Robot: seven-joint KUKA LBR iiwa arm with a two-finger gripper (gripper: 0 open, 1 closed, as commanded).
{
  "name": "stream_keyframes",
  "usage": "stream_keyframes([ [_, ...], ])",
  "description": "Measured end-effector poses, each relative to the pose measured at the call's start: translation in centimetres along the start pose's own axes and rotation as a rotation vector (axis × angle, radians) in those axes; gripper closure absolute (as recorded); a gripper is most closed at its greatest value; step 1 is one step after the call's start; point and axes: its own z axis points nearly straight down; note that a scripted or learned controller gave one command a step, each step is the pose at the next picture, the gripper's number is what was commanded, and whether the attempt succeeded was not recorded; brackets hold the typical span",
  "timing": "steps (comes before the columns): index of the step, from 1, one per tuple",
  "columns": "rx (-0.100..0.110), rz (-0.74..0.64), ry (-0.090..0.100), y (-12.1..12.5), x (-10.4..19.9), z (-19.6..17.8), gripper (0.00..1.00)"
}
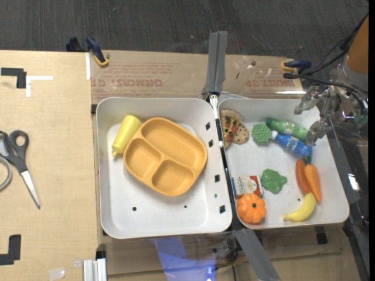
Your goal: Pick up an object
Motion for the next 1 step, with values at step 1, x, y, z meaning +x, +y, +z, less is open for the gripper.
stream_keyframes([
  [1, 0.0, -0.005, 0.0, -0.88, 0.21, 10.08, 0.0],
])
